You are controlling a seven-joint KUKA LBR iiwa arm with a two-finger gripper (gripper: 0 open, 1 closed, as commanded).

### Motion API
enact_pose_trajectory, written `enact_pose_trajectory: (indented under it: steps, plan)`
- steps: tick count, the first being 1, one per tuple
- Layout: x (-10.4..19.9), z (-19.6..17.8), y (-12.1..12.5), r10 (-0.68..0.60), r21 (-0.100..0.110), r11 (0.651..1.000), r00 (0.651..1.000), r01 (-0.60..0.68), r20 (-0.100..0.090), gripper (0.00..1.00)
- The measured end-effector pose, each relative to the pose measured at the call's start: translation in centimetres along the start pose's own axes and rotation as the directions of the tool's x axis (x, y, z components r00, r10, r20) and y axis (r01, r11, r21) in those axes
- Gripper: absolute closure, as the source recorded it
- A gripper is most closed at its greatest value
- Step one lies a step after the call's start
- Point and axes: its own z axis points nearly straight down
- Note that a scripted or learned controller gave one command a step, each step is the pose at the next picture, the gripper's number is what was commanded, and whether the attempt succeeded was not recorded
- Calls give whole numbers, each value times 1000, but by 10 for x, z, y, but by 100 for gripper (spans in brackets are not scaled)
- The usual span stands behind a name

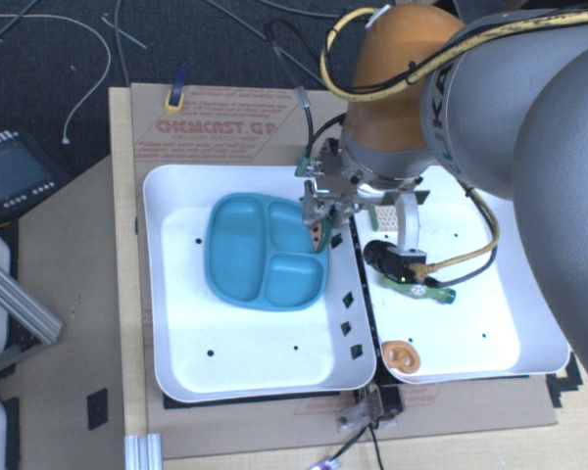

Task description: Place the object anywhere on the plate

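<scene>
The blue plate (263,253) lies in the left bin (176,292). At the plate's right rim hangs the gripper (320,225), a small brown object (318,233) apparently pinched between its closed fingers (it is too small to identify). So near the rim, a release could drop the object onto the bin floor or let it roll off the plate. Behind the plate, the cardboard (216,123) reads roughly "CHEMCAST GP". A round orange piece (402,356) sits right of the plate, in the other bin.

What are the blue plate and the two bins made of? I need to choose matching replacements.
The blue plate looks like moulded plastic with a matte finish: uniform colour, soft rounded dividers, no sharp glare. The left bin and right bin look like smooth, slightly glossy white plastic with rounded rims, though coated metal cannot be ruled out.
</scene>
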Motion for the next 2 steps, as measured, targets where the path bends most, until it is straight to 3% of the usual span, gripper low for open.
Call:
enact_pose_trajectory:
  steps: [1, 2]
  plan:
    - [13, -1, -5, -1, 3, 1000, 1000, 1, 0, 100]
    - [13, -1, -5, 0, 3, 1000, 1000, 0, 0, 0]
